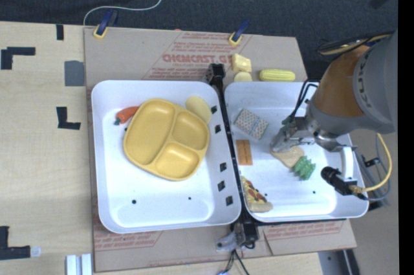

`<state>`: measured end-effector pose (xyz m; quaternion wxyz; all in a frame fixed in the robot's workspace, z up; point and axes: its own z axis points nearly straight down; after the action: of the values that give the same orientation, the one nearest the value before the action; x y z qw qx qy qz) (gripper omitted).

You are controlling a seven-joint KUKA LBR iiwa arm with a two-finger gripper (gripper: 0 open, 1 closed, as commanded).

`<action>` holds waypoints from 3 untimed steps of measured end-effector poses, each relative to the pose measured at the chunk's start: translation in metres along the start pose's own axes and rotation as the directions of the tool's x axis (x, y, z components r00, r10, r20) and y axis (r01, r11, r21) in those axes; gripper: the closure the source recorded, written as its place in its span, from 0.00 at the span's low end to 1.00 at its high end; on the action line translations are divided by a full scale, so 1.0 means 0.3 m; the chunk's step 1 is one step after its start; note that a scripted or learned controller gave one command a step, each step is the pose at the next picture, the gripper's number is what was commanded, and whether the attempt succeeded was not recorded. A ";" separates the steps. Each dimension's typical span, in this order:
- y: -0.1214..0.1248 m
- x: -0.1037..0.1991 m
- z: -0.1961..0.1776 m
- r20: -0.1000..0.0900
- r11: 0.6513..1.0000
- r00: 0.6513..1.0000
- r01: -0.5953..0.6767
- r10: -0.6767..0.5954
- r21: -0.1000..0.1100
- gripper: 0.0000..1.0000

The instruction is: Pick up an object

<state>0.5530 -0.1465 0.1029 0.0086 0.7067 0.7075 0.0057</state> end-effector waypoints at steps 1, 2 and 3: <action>-0.071 -0.144 -0.320 -0.001 1.000 1.000 -0.003 0.003 0.016 1.00; -0.071 -0.137 -0.304 -0.003 1.000 1.000 -0.001 0.001 0.021 0.00; 0.017 0.002 0.071 0.001 1.000 1.000 0.002 -0.002 0.016 0.00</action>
<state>0.5584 -0.1458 0.0818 0.0030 0.7058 0.7084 -0.0003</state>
